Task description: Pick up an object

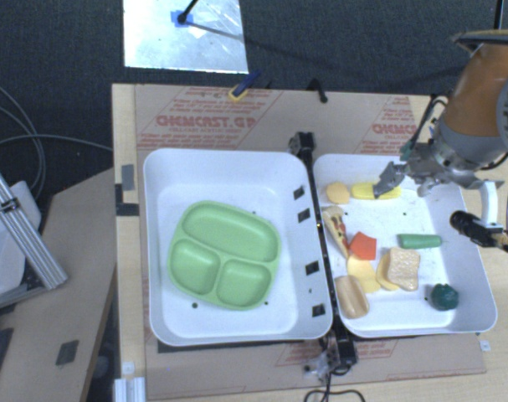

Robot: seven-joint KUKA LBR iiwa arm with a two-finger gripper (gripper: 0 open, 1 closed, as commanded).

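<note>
cardboard sheet (205, 114), red "chemcast gp" print

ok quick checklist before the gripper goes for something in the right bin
1. Gripper over right bin: ok, it is at the far end.
2. Nearest target: ok, yellow piece lies at the gripper.
3. Yellow piece between the fingers: cannot tell.
4. Target free of neighbours: ok, round tan piece sits apart to its left.
5. Green tray out of the way: ok, in the left bin.
</note>
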